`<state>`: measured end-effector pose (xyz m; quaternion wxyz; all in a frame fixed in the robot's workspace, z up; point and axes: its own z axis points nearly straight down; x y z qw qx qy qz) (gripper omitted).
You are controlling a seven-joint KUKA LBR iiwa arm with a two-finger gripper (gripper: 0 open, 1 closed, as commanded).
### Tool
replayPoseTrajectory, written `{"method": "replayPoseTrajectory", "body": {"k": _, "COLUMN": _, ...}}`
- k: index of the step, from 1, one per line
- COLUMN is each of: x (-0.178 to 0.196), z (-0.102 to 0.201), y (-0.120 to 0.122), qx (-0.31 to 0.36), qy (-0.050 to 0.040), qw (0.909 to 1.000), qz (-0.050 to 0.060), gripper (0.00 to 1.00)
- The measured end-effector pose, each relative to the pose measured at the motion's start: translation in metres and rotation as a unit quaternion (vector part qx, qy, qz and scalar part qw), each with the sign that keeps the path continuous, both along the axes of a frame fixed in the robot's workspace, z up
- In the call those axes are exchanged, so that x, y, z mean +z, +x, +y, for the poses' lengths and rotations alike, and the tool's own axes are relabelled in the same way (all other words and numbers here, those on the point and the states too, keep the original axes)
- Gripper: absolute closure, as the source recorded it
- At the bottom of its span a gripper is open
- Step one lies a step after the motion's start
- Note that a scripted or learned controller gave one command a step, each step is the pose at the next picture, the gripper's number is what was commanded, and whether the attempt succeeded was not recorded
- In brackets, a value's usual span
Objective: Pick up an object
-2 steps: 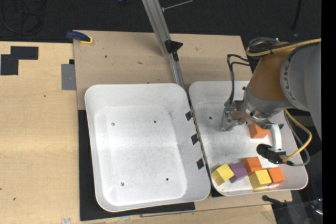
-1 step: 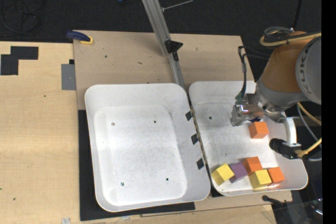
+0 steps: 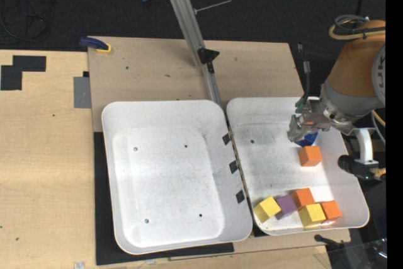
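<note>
Gripper [image 3: 305,130] hangs low over the right bin [image 3: 264,120], toward its far right side, just above a lone orange cube [image 3: 310,155]; something blue [image 3: 310,137] shows at the fingertips, possibly a held block, though the view is too coarse to say. Whether the fingers stand apart or together cannot be told. Best approach, judged from here: lift straight and slow, checking that something rises with it. A cluster of cubes [image 3: 301,206], yellow, purple and orange, lies along the bin's near edge. The wrist hides the fingers' upper part, and the arm's far side is cut off.
</note>
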<state>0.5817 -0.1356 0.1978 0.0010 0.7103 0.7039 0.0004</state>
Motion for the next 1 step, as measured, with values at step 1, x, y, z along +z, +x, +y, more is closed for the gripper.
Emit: {"method": "replayPoseTrajectory", "body": {"k": 1, "x": 0.0468, "z": 0.0041, "y": -0.0059, "qx": 0.005, "qy": 0.0003, "qw": 1.0, "qz": 0.0, "gripper": 1.0}}
